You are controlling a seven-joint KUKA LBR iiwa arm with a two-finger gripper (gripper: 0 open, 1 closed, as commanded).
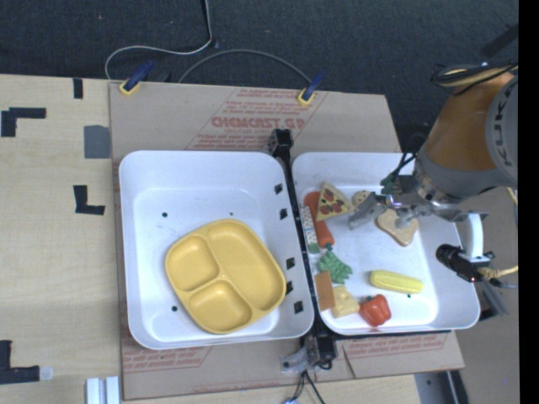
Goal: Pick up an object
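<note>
Bins: two, a left bin [139,192] and a right bin [438,310]
Trays: one yellow tray [224,274], three compartments
Pizza slices: one [333,201]
Corn cobs: one [396,282]
Carrots: one [317,223]
Green leafy pieces: one [335,267]
Cheese wedges: one [344,299]
Red peppers: one [376,310]
Bread slices: one [398,227]
Clamps: two at the board's far edge, left clamp [135,80], right clamp [311,88]

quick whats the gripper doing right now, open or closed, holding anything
gripper: over the right bin beside the toast slice; open or closed cannot be told.
</note>
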